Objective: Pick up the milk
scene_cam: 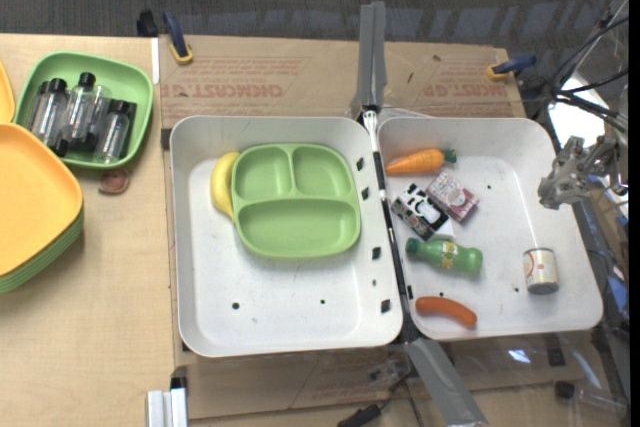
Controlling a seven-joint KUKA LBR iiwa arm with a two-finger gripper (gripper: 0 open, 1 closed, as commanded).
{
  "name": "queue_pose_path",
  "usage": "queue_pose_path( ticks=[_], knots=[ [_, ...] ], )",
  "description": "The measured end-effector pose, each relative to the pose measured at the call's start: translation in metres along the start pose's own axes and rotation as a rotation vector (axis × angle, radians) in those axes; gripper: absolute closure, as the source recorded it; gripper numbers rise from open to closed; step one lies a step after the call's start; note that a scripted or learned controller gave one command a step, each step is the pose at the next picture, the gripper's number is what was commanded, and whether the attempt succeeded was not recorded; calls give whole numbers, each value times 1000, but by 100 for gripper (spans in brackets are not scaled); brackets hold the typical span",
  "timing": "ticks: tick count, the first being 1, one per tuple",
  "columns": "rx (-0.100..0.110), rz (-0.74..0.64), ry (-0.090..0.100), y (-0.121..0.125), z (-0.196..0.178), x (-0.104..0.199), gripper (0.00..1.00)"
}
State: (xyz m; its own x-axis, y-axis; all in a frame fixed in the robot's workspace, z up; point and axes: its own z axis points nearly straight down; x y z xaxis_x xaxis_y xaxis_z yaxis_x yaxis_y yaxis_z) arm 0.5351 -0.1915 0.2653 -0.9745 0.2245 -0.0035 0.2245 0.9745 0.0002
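My gripper point(566, 177) hangs over the right bin's point(500, 315) right rim; whether it is apart or together, I cannot tell. The milk point(419, 211), a black-and-white carton, lies well to my gripper's left, touching the pink packet point(453, 196), with the green bottle point(445, 256) just below it.

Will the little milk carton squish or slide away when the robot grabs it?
Probably a bit of both. The milk carton looks like a small boxy pack lying flat, so its flat sides should grip well and it should not roll. It looks light, so a nudge may slide it across the smooth white bin.
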Motion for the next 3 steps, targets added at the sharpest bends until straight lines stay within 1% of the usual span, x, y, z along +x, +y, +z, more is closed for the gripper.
queue_pose_path(
  ticks=[1,2,3],
  knots=[
    [-1,-96,3,9,45,4,100],
    [0,-50,-1,-4,4,-14,100],
    [-1,-158,1,-7,46,-13,100]
  ],
)
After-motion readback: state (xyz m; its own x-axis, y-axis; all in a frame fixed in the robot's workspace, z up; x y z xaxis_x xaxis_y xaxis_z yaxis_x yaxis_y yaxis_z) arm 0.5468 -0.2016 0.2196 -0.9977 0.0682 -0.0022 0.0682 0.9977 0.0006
